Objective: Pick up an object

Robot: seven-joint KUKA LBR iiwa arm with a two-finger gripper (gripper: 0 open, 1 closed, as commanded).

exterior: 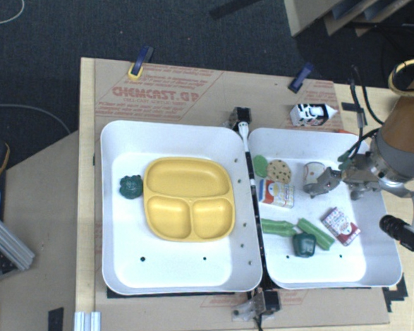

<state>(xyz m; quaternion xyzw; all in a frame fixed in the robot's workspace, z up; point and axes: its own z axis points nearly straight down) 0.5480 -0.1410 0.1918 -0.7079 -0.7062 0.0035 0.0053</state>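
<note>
Reaching in from the right, with the gripper (327, 184) low over the far part of the right bin (382, 269), just beside a small grey-white cup (312, 171). Cannot tell whether wide or narrow from this slant, nor whether touching the cup or merely next to it. Cannot see anything clamped or raised, so judging the pick as not yet made.

Lying in that right bin as possible targets:
- a speckled cookie (280, 171) and a green round piece (261, 165) at the far left
- a white carton (277, 194) just nearer than those
- a red-and-white packet (340, 226) to the right, apart from the gripper
- two long green pieces (279, 228) (316, 233) and a dark green block (304, 244) at the near side

Sitting in the left bin (112, 211), well apart from the arm: a yellow divided plate (189, 197) and a dark green lump (130, 186) at its left.

Judging by position, aiming at the cup. Left to do: closing on it squarely, securing it, and lifting it clear of the bin floor. Looks like an early stage, approach rather than carry.
</note>
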